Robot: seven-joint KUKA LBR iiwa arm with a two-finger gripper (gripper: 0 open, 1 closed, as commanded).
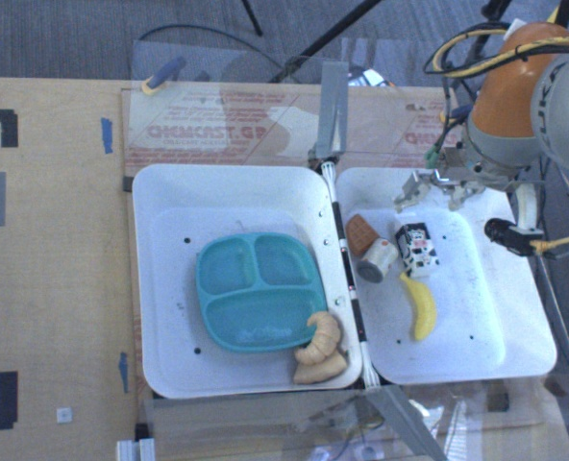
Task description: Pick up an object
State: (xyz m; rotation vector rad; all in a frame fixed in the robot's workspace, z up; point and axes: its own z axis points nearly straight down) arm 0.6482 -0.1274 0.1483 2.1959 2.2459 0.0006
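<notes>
Banana point(419, 306) lies below the hand point(436, 187), well apart.

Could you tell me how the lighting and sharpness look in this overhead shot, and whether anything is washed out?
Camera view: even, soft light with only faint shadows under the banana and croissant; the white bins are bright but not blown out; the clear sheet behind them shows mild glare; the tool and small items look slightly soft.
</notes>
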